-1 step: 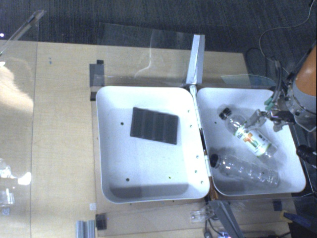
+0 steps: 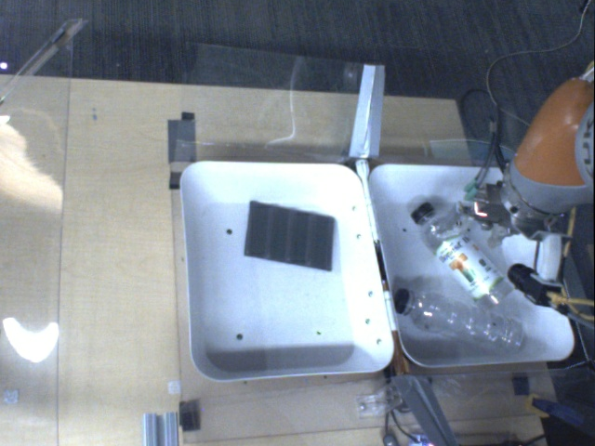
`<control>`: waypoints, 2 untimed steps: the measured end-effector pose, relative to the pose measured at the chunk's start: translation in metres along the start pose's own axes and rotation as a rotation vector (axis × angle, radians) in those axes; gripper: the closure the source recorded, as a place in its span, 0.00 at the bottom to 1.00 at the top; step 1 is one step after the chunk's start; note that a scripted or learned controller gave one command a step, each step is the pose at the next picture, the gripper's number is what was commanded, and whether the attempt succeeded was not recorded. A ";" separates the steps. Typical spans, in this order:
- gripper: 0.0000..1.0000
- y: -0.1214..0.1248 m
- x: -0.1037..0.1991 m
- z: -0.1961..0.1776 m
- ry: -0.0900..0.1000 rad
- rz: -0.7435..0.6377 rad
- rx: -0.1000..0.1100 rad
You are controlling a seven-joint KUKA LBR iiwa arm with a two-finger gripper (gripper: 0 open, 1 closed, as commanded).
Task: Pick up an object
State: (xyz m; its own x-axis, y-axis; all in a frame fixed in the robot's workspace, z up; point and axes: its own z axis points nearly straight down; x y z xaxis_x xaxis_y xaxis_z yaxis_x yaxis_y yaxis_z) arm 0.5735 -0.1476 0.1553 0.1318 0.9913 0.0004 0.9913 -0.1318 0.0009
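A clear bottle with a colored label (image 2: 468,262) lies slanted in the right bin (image 2: 400,189), its dark cap (image 2: 423,212) pointing up-left. A second clear bottle (image 2: 460,316) lies along that bin's front wall, with a black cap (image 2: 402,298) at its left end. The gripper (image 2: 487,209) hangs over the right bin's back right part, just above the upper end of the labelled bottle; the grey wrist and orange band (image 2: 555,137) sit above it. A dark flat rectangular pad (image 2: 289,235) lies in the left bin (image 2: 214,342).
The two bins meet at a raised divider (image 2: 374,249). A metal post (image 2: 367,110) stands behind that seam. Clear plastic sheeting (image 2: 37,156) covers the wooden bench to the left. Cables (image 2: 567,295) run at the right edge.
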 end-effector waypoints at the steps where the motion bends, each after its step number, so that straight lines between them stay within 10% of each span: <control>1: 0.00 0.044 0.000 0.062 -0.002 -0.050 -0.021; 2: 1.00 0.046 0.002 0.050 0.000 -0.051 -0.025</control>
State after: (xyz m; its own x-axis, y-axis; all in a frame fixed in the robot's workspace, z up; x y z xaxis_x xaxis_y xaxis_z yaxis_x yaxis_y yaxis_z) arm 0.6189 -0.1519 0.1056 0.0814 0.9967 -0.0006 0.9963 -0.0814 0.0264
